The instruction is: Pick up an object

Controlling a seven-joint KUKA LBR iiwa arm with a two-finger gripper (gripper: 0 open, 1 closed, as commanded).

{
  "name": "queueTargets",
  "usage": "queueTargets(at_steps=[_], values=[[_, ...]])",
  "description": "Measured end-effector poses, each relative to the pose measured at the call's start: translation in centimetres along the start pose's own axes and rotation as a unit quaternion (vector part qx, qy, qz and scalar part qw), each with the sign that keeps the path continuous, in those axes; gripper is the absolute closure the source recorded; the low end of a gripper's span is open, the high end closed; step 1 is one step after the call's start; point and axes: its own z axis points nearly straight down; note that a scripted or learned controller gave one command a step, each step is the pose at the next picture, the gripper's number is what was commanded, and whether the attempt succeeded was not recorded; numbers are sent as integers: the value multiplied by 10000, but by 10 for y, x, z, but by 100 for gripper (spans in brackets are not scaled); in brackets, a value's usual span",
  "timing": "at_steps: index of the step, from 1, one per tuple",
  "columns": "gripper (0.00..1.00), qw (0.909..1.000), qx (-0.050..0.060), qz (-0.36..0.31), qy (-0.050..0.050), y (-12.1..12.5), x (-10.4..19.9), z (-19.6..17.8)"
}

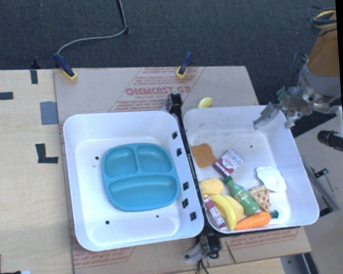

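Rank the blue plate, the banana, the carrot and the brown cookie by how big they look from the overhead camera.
1. blue plate, by far the largest.
2. banana and carrot: they look alike, so no ranking.
3. brown cookie, smallest.

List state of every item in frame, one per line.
hand: over right bin's far edge, nothing seen in it
blue plate: flat in left bin, bare
right bin: holds the toy pile
green bottle: lying on its side
banana: lying beside the bottle
carrot: lying along near wall
brown toast: lying flat, apart from pile
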Motion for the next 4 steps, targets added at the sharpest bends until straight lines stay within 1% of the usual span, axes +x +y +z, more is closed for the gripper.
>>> queueTargets(at_steps=[1,2,3,4], values=[[0,10000,-27,5,-3,-48,45,109],[0,10000,-68,7,-12,-75,86,116],[0,10000,-45,16,-24,-136,115,118],[0,10000,-35,6,-15,-80,120,119]])
